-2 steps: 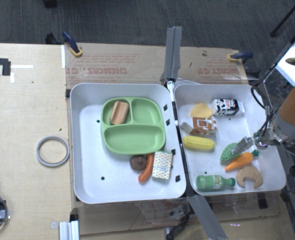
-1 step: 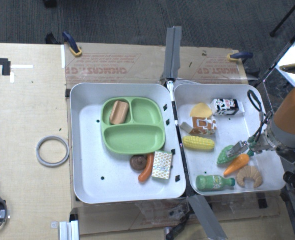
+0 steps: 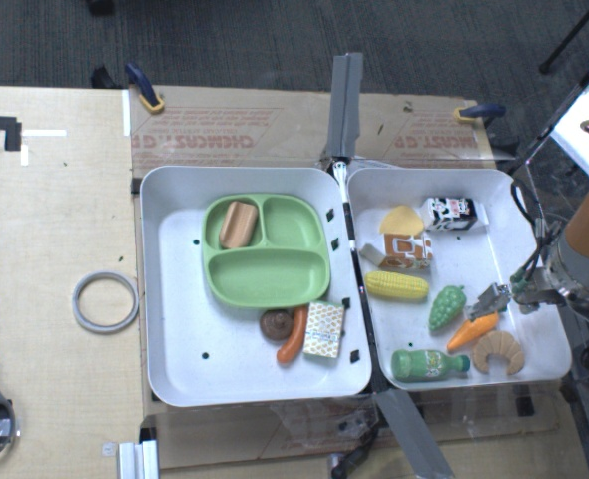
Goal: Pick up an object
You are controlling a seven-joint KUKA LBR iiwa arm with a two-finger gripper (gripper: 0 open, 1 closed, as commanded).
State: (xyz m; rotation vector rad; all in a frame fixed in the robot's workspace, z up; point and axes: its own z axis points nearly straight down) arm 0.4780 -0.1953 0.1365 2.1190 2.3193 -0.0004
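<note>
Carrot (image 3: pixel 471 331) lies just below and a little left of our claw (image 3: pixel 496 297) in the right bin (image 3: pixel 534 230), its long axis slanting from lower left up toward the claw's tip. Whether the claw is spread or pressed together, we cannot tell; nothing shows pinched in it. We judge the carrot the nearest thing to try for. The room is tight: a croissant (image 3: pixel 498 352) touches it on the lower right, green grapes (image 3: pixel 447 307) sit just beside it on the left, and a green bottle (image 3: pixel 429 365) lies below. Corn (image 3: pixel 396 285) and the milk carton (image 3: pixel 448 213) are farther off. The bin's right wall stands near.
</note>
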